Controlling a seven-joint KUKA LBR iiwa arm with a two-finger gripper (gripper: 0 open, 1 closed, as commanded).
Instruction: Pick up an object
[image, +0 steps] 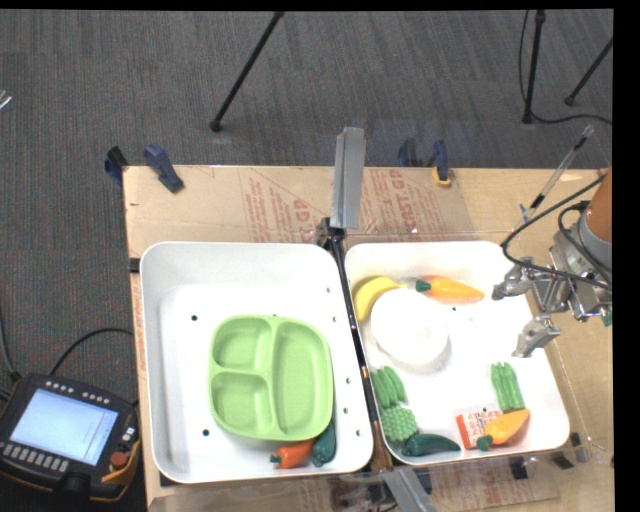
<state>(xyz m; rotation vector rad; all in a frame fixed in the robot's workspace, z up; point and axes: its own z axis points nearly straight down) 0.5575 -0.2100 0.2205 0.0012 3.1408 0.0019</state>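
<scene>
Cardboard-topped bench (250, 205); smooth round white bowl (411, 331); glossy carrot (452, 290).

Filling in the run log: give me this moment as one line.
arm: at right bin's right edge | gripper: open, holding nothing | nearest: green beans | left bin: green tray | pick: not yet done

Cardboard-topped bench (250, 200) with 2 shallow white bins side by side: left bin (165, 300); right bin (545, 375)

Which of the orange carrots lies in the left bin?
The small carrot at the divided green plate's near edge. The other two, one by the white bowl and one at the near corner, lie in the right bin.
</scene>
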